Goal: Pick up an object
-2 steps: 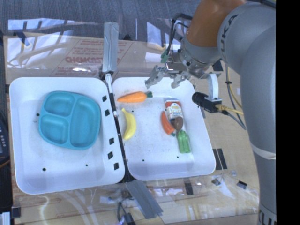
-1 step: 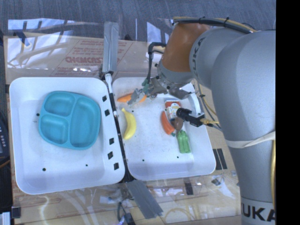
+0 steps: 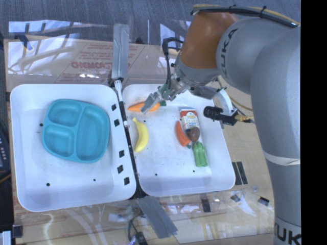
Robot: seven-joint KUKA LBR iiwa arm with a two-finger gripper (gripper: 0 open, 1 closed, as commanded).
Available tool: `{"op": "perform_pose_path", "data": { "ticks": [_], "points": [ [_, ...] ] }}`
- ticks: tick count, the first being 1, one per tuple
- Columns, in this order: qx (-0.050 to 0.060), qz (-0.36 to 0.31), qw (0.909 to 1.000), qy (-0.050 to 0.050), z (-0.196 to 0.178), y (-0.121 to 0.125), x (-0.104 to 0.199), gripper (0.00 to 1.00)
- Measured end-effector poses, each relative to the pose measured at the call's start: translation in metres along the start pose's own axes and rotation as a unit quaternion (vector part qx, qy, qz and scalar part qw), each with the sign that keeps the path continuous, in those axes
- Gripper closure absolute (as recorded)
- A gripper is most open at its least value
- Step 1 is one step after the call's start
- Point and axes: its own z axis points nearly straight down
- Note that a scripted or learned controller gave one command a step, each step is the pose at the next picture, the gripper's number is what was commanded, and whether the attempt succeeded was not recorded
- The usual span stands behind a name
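The gripper (image 3: 151, 105) is seen low over the right bin (image 3: 225, 175), its tips at an orange carrot (image 3: 136, 106) near the far-left corner; whether the fingers are closed on it cannot be told, the tips being blurred; a slip could be caused by the bin wall close by, or the banana (image 3: 140, 135) could be nudged.

One fixed camera above the surface (image 3: 66, 65) looks down at a slant (both bins (image 3: 30, 188) in frame).
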Motion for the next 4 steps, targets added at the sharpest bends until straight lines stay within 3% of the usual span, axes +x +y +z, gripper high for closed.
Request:
{"op": "perform_pose_path", "data": {
  "ticks": [1, 2, 3, 4],
  "points": [
    [0.002, -0.079, 0.9969, 0.002, -0.005, -0.016, 0.032, 0.0],
    [0.001, -0.055, 0.9985, 0.001, 0.075, -0.056, 0.005, 0.0],
    [0.0, -0.101, 0.9949, 0.0, 0.0, -0.063, 0.04, 0.0],
    [0.0, -0.27, 0.9629, 0.0, -0.012, -0.079, 0.002, 0.0]
  ]
}}
